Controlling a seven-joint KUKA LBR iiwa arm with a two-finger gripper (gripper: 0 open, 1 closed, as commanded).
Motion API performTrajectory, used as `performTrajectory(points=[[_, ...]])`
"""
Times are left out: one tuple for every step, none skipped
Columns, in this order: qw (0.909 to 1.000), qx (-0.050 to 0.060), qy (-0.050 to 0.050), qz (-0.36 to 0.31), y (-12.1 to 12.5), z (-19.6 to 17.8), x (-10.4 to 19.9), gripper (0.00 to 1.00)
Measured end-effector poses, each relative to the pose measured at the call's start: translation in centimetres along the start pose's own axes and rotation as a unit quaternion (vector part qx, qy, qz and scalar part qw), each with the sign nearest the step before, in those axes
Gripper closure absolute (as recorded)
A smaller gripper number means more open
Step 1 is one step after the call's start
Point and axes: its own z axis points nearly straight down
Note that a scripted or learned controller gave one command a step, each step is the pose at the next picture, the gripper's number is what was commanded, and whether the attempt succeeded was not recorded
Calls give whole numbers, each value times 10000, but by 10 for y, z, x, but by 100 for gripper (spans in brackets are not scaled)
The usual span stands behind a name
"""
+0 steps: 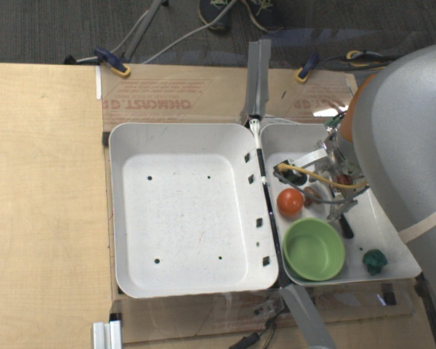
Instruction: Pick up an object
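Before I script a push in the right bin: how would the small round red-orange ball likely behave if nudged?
The small round red-orange ball looks smooth and spherical, so it would probably roll rather than slide. It sits close to the green plastic bowl and the bin's left wall, so it may bounce off them. Its glossy surface could slip from a two-finger pinch.

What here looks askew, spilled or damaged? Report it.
Nothing stands out. In the right white bin, the green plastic bowl sits upright, the round red ball and small dark green object lie loose beside it, nothing spilled. The left white bin looks undamaged.
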Motion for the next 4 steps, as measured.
performTrajectory(points=[[10000, 3, 3, 75, -14, 0, -95, 0], [9999, 0, 0, -104, 25, -2, -11, 0], [9999, 5, 3, 107, -11, 0, -47, 0], [9999, -17, 11, 122, -12, 0, -73, 0]])
